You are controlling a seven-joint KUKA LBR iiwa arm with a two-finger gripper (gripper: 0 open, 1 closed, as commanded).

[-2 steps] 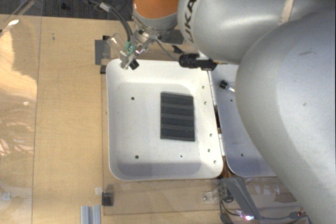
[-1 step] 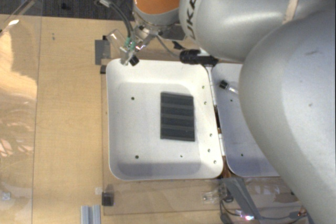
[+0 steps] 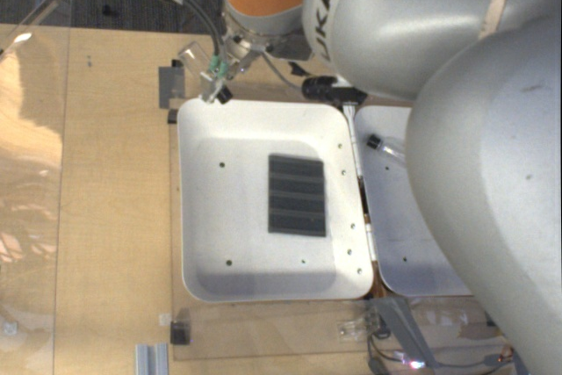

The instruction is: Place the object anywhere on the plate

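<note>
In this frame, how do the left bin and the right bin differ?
The left bin shows whole; the right bin is largely covered by the arm. The left bin holds a dark ridged plate at its middle; the right bin's visible floor has none. Both are shallow, white, round-cornered.

Two white bins (image 3: pixel 202 215) (side by side); one dark ridged plate (image 3: pixel 297 195); one grey arm (image 3: pixel 413 22)

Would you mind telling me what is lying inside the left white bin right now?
A dark ribbed rectangular plate lies flat in the left bin. The grey arm covers most of the right bin.
</note>
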